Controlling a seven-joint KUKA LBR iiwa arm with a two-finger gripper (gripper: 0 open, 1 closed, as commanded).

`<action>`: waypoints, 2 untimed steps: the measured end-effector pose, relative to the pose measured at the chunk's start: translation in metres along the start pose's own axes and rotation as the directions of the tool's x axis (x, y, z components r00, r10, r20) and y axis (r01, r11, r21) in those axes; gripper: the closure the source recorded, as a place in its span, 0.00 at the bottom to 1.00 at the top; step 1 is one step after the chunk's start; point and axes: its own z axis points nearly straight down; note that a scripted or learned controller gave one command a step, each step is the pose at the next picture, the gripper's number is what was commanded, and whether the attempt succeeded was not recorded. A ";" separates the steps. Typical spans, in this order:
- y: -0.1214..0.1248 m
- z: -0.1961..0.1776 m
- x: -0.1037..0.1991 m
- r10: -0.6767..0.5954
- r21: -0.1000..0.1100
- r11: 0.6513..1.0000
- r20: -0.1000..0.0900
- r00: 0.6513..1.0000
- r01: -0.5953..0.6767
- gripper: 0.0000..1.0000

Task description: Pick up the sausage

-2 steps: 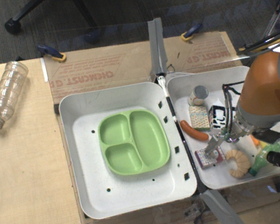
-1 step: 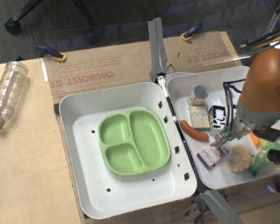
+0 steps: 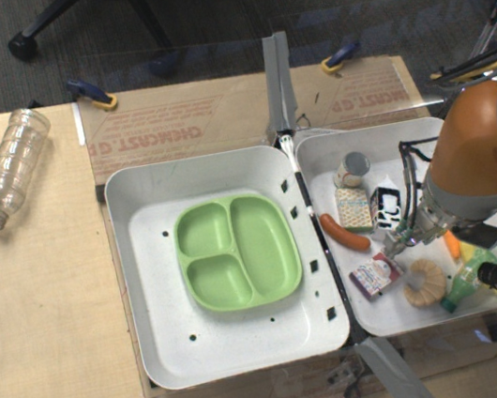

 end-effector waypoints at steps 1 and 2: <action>0.015 0.022 -0.124 -0.052 0.003 0.999 -0.003 0.999 0.052 1.00; 0.020 0.026 -0.110 -0.066 0.009 0.998 -0.030 0.997 0.066 0.00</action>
